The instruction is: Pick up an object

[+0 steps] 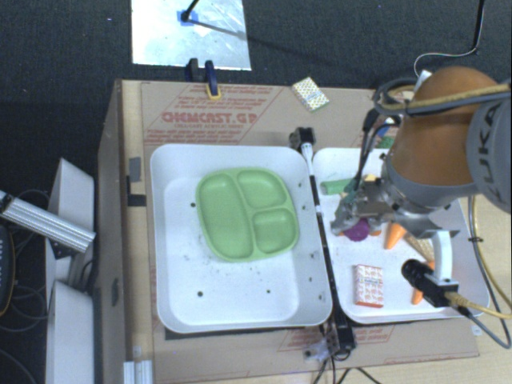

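Note:
My gripper point(352, 218) hangs low over the right bin point(400, 310), near its left side. A purple object point(358, 230) lies right under it, touching or nearly touching the fingers. An orange carrot-like piece point(394, 234) lies just to the right. A green item point(336, 186) sits behind the gripper. A small red and white box point(369, 286) lies near the bin's front. Another orange piece point(417, 297) lies by the front right, partly hidden by the arm.
The left bin point(172, 294) holds a green divided plate point(246, 214). A black divider bar point(318, 214) runs between the bins. The bulky grey and orange arm point(448, 134) covers the right bin's back right. A small patterned block point(310, 94) lies on the cardboard behind the bins.

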Tool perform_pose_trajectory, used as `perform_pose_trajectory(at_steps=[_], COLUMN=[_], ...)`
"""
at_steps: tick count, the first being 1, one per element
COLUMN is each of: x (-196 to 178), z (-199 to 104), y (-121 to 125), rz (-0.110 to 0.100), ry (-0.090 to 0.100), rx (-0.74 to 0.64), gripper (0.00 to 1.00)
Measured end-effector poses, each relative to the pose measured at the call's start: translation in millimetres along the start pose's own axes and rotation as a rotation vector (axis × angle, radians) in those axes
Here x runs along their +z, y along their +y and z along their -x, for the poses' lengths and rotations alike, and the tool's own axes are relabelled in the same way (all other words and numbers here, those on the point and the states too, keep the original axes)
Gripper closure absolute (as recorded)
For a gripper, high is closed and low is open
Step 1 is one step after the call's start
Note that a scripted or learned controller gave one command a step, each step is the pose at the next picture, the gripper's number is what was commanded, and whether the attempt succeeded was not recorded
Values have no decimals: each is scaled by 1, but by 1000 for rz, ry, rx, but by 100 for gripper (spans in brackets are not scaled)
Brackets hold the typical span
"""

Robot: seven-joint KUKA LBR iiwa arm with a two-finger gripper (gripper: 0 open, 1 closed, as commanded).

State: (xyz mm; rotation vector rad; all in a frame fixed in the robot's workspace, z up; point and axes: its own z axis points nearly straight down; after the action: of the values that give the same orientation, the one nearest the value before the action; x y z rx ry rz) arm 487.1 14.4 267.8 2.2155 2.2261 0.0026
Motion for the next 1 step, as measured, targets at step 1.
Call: perform_pose_trajectory(at_steps=[1], x=[8], z=[9], y=[0], rz=[0], ry=[-1], rx=[3], gripper=[100])
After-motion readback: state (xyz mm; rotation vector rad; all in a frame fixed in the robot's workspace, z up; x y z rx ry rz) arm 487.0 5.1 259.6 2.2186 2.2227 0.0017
